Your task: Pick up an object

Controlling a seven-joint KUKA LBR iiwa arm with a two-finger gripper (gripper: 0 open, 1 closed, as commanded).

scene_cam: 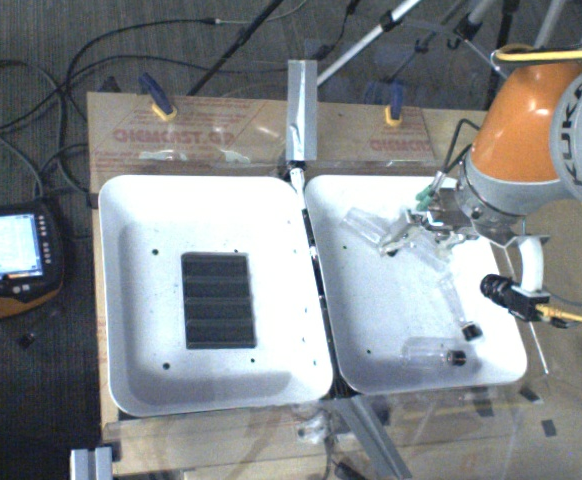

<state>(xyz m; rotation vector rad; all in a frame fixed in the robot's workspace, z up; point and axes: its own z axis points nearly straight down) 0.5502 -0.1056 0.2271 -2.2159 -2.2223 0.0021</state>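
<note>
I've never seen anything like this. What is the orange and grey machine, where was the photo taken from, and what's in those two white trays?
The camera looks down at a slant from above the bench. The orange and grey machine on the right is a robot arm, and its gripper reaches over the right shallow white bin. That bin holds several clear plastic pieces, some with black caps. The left shallow white bin holds a flat black ribbed rectangle. Whether the gripper holds anything is unclear from here.
</note>
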